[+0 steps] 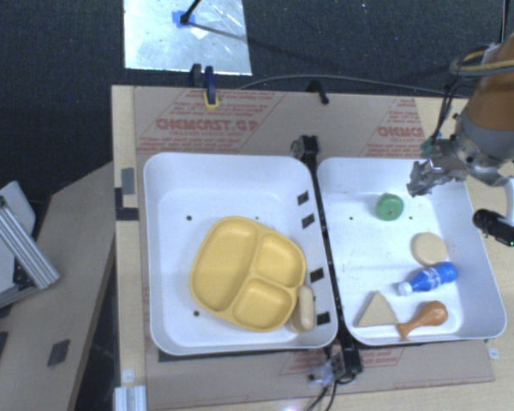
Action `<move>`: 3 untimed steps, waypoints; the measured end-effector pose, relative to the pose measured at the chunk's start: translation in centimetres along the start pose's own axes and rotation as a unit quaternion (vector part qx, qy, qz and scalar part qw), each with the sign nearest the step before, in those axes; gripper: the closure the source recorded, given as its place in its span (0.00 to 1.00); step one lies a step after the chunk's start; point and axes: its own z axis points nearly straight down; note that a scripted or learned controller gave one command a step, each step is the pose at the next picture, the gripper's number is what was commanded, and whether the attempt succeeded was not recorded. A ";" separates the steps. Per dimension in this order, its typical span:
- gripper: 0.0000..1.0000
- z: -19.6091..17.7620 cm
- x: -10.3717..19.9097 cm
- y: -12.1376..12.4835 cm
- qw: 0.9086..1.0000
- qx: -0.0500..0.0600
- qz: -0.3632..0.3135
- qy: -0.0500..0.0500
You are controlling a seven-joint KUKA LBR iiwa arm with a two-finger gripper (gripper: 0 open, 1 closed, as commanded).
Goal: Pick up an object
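Nearest you in the right bin [484, 268], a tan wedge [376, 310] lies against the near wall, with an orange drumstick-shaped toy [424, 317] touching its right corner. Just beyond them a small blue bottle [428, 278] lies on its side, white cap pointing left. A round tan disc [429, 248] sits just past the bottle, close to it but apart. Farther still, a green round piece [390, 206] rests alone on the bin floor, well clear of the others.

In the left bin [167, 229], a yellow divided tray [246, 272] takes up the near middle. A pale bread-shaped piece [304, 307] lies against the tray's near right corner, close to the divider between the bins.

At the far right, the gripper [426, 176] hangs over the far part of the right bin, just right of and beyond the green piece. Nothing stands between them. You can see nothing held in it. Its tip is a dark, blurred cluster, so you cannot tell how the tool stands. The arm [497, 101] above it is cut off by the right edge.

Beyond the bins, a cardboard sheet [240, 118] with red print covers the bench, and a shiny foil square [184, 24] lies farthest back; its blue mark is too small to make out.
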 end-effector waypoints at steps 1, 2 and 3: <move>1.00 0.0 5.2 0.4 1.000 0.000 0.000 0.000; 1.00 0.2 11.1 0.1 1.000 0.001 0.000 0.000; 1.00 0.4 16.2 -0.3 1.000 0.001 0.000 0.000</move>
